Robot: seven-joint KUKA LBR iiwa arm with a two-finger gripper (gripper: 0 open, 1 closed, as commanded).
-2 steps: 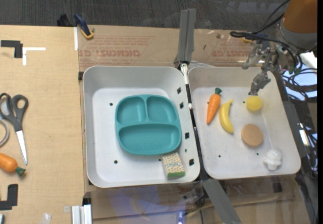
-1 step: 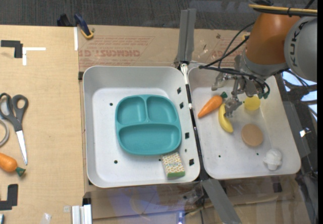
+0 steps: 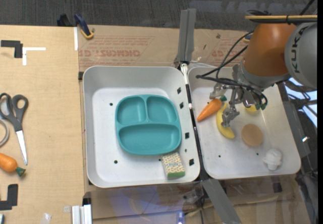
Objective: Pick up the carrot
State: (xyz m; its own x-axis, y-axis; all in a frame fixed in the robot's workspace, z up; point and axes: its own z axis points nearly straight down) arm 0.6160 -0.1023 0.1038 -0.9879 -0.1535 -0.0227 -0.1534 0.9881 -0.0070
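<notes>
1. Carrot [image 3: 209,110] lies in the right bin [image 3: 282,165], near its left wall, tilted with the narrow tip down-left and the thick end up-right, by my fingers.
2. My gripper [image 3: 231,110] hangs just right of the carrot's thick end, over the banana [image 3: 224,127]. Fingers are small and cluttered with cables; can't tell how far apart they are, and nothing is clearly seen between them.
3. Whether metal touches the carrot or the banana: can't tell, they overlap from this angle.
4. Banana is partly hidden under my gripper; another yellow bit [image 3: 251,108] shows right of the fingers, too covered to identify.
5. Round tan object [image 3: 252,135] sits right of the banana, a white lumpy thing [image 3: 273,158] near the bin's lower right corner.
6. Left bin [image 3: 96,117] has a teal divided plate [image 3: 148,124] and a yellow-green sponge [image 3: 173,165] just below it.
7. On the bench at left: scissors [image 3: 14,122], and an orange carrot-like item [image 3: 8,163] cut off by the frame edge.
</notes>
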